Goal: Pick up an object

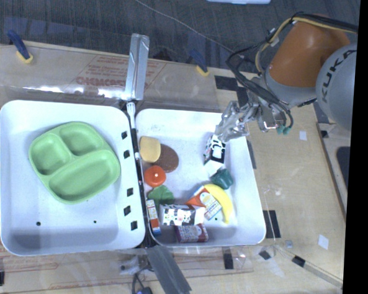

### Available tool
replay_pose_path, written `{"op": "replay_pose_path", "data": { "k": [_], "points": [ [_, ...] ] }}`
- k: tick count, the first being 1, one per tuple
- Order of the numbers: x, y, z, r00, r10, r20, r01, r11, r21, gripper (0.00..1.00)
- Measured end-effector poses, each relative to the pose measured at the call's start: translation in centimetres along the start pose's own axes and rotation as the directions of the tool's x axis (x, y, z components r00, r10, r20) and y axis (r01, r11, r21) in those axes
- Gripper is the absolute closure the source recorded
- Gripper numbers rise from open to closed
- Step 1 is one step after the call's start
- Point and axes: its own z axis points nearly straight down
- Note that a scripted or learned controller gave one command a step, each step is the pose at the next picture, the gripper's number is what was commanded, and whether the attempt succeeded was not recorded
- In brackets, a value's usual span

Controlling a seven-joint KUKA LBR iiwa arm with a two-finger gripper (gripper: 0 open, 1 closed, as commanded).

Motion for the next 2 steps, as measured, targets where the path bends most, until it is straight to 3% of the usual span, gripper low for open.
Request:
{"op": "replay_pose_path", "data": {
  "k": [1, 2],
  "points": [
    [-1.8, 6.7, -1.8, 0.999, 0.038, 0.002, -0.038, 0.999, -0.002, 1.00],
    [-0.9, 3.7, 8.0, 0.999, -0.034, -0.014, 0.034, 0.999, -0.007, 1.00]
  ]
}}
